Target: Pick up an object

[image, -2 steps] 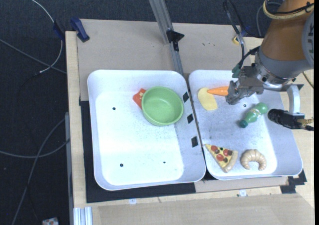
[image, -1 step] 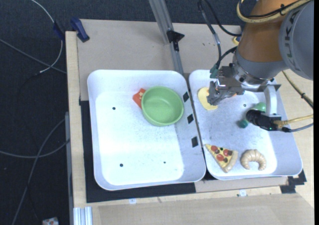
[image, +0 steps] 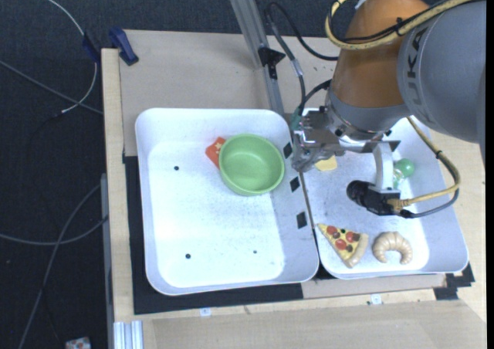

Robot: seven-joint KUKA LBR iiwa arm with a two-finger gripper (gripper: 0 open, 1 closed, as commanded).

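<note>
The arm reaches in over the right bin [image: 448, 251], its gripper [image: 306, 151] low at that bin's upper left corner, close to the wall between the bins. A small yellow thing [image: 328, 163] lies just right of the gripper, partly hidden by it. A pizza slice toy [image: 342, 242] and a croissant [image: 392, 247] rest near the right bin's front edge. A green and white thing [image: 403, 169] peeks out beside the wrist. In the left bin [image: 185, 262] stands a green bowl [image: 250, 163] with a red thing [image: 214, 151] at its left rim.
A metal post [image: 251, 23] rises behind the bins. A blue clip [image: 123, 46] sits at the bench's back left corner. Black tabs [image: 299, 219] mark the seam between the bins.
</note>
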